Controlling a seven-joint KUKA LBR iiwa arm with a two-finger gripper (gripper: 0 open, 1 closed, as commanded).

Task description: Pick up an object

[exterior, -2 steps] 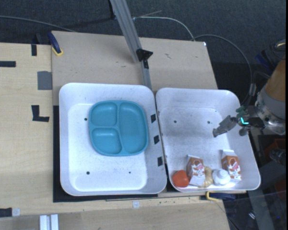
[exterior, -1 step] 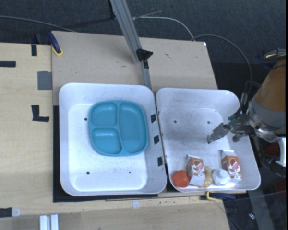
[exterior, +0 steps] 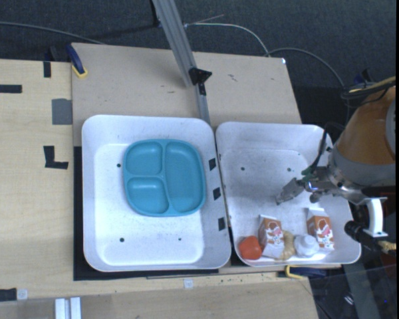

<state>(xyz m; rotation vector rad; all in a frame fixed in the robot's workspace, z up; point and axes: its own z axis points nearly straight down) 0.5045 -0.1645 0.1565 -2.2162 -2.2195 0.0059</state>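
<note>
In the right bin [exterior: 253, 138] the gripper [exterior: 289, 193] hangs over bare floor, its fingers seemingly spread and grasping nothing, above two small cartons [exterior: 271, 234], an orange ball [exterior: 250, 248] and a bottle [exterior: 307, 245].

A tray [exterior: 165, 177] is set in the left bin [exterior: 96, 198]; two cartons [exterior: 271, 235] [exterior: 320, 229], a ball [exterior: 251, 247] and a bottle [exterior: 307, 246] are gathered along the right bin's [exterior: 266, 148] near edge

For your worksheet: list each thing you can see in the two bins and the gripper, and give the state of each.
Blue divided plate: flat in the left bin, nothing on it.
Two small cartons: lying in the right bin.
Orange ball: resting at that bin's near edge.
Gripper: low over the right bin, jaws unclear.
</note>
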